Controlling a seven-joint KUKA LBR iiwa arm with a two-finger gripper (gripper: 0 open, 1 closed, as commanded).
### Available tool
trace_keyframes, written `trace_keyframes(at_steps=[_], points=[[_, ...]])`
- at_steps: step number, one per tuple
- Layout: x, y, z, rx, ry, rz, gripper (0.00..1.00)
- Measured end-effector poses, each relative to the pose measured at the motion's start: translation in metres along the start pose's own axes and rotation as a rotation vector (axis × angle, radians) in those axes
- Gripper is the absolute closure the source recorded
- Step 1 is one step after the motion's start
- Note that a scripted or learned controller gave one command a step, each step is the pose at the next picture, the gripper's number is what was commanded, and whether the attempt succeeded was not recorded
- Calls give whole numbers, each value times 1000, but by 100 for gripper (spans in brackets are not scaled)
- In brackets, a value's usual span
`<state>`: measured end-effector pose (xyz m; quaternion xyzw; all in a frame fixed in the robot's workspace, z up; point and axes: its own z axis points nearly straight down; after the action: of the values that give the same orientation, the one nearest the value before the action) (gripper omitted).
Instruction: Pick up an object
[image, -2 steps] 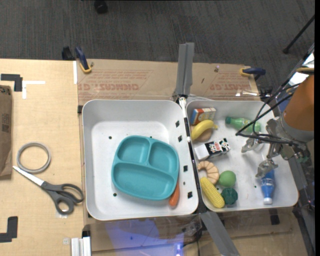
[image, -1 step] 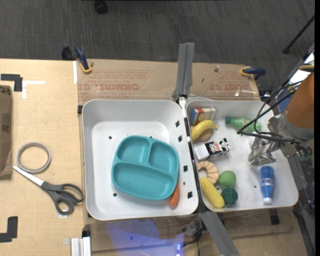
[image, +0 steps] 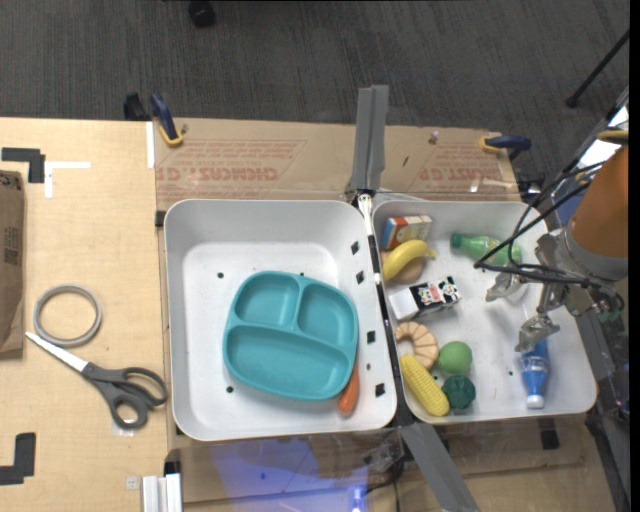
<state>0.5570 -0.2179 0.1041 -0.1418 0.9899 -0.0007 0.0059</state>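
Observation:
My gripper (image: 520, 306) hangs over the right side of the right bin (image: 572, 400). It is open, with nothing between its metal fingers (image: 502, 286). Just below it a blue bottle (image: 535, 374) with a white cap lies near the bin's front right corner. A green bottle (image: 478, 245) lies to the gripper's upper left. Further left are a banana (image: 405, 259), a small box (image: 404, 228), a black-and-white carton (image: 434, 295), a bread piece (image: 419, 341), a green ball (image: 455, 356), a corn cob (image: 424, 385) and a dark green item (image: 461, 392).
In the left bin (image: 190, 240) a teal divided plate (image: 290, 335) lies flat, with a carrot (image: 348, 393) at its front right edge. Outside the bins, scissors (image: 100, 375) and a tape roll (image: 67, 313) lie on the bench at left. Black cables (image: 545, 205) run beside the arm.

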Motion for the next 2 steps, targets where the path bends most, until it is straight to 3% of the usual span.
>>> trace_keyframes(at_steps=[1,2], points=[[14,8,4,5,-20,-52,0],[36,10,10,-2,2,-70,0]])
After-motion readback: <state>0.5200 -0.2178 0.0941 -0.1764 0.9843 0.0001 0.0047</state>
